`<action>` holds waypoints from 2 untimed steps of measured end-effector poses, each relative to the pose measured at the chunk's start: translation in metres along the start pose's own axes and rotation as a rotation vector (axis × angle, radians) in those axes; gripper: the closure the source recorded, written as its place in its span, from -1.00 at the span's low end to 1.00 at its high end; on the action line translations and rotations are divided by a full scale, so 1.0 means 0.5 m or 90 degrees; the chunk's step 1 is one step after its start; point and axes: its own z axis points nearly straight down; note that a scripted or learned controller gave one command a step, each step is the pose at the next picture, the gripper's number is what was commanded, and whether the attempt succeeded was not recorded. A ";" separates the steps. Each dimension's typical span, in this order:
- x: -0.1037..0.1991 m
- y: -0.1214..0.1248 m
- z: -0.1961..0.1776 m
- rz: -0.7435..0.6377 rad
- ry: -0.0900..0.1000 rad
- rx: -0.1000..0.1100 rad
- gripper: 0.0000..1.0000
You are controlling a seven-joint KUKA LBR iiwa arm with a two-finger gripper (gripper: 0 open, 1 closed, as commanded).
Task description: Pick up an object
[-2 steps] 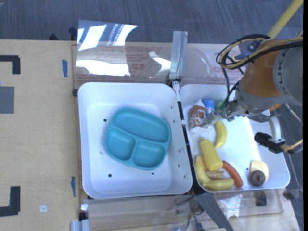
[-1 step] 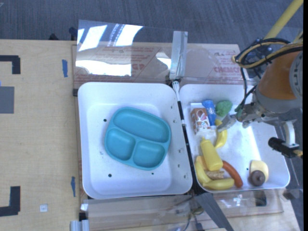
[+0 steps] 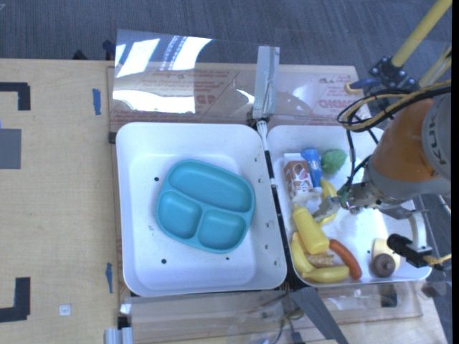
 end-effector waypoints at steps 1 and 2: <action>0.064 0.069 -0.233 -0.100 0.001 -0.003 -1.00; -0.015 0.085 -0.010 -0.250 0.003 0.004 -1.00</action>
